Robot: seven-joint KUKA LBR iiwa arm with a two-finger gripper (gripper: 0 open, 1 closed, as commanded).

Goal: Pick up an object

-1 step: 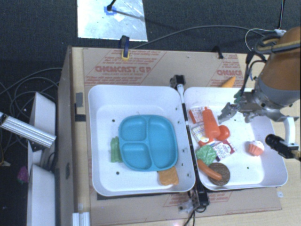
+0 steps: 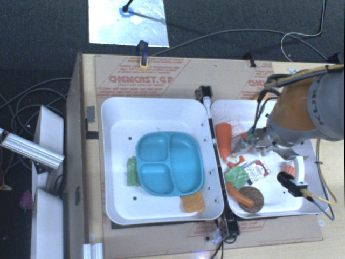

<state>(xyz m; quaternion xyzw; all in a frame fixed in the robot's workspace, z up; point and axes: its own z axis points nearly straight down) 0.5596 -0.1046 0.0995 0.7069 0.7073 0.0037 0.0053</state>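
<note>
A: Nearest edge, right bin (image 2: 269,212): round brown disc (image 2: 252,198), glossy sausage (image 2: 239,194), crinkled green leaf (image 2: 236,175).
B: Gripper (image 2: 249,140)?
A: Low over the orange carrot (image 2: 223,140); grip state, can't tell. Left bin (image 2: 121,144) has a smooth blue plate (image 2: 168,163).

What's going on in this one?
A robot arm reaches in over the right bin, its tool low among a pile of small items: a carrot, a hot dog, a cookie and a packet. Nothing visibly sits in its grip yet. The left bin holds a blue tray, a green piece and a cracker.
</note>
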